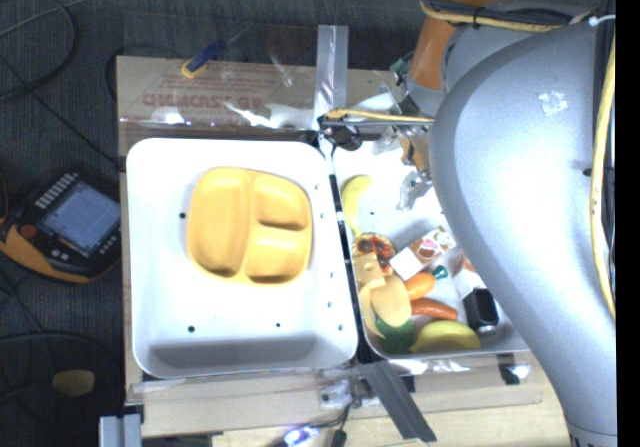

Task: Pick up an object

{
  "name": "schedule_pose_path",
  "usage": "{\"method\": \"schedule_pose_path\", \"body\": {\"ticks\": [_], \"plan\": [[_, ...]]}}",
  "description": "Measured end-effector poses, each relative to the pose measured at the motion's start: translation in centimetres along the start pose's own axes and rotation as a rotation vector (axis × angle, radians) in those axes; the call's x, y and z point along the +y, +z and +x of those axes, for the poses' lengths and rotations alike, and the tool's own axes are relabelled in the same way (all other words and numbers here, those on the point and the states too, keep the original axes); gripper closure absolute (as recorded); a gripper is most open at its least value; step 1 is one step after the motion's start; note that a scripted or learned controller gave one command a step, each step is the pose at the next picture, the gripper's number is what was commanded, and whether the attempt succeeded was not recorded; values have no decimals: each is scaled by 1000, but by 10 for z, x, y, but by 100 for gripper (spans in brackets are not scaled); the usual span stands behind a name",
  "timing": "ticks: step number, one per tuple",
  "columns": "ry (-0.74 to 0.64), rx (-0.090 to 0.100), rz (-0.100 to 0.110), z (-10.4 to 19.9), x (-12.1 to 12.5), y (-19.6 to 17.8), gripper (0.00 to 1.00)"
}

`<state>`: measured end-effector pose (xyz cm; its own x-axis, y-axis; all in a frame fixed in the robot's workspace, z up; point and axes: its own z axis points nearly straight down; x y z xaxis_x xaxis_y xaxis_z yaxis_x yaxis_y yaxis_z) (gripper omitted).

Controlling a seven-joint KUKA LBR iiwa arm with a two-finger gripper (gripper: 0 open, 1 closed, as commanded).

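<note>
A cardboard-topped surface stands on dark grey carpet, bearing two shallow white bins. The left bin holds one glossy yellow three-compartment tray. The right bin holds a heap of plastic toy food: a pale banana, carrot, yellow banana. The bulky grey arm covers that bin; gripper state cannot be told.

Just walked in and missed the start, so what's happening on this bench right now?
A grey robot arm reaches from the right over the right-hand white bin, which holds a pile of small toy foods, including a yellow banana and an orange carrot. Its tool sits above that bin's far end, with nothing visibly gripped. The left-hand white bin holds a yellow divided tray.
</note>
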<state>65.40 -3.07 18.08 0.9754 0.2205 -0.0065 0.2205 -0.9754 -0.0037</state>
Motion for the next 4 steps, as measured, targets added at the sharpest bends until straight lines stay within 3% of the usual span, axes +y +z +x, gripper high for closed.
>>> {"method": "schedule_pose_path", "body": {"ticks": [1,2,3,4], "plan": [[-8,-1,-6,-17,41,-1,0],[2,-1,-7,-11,72,33,0],[6,-1,-7,-17,89,40,0],[-98,-1,-7,-30,130,18,0]]}}
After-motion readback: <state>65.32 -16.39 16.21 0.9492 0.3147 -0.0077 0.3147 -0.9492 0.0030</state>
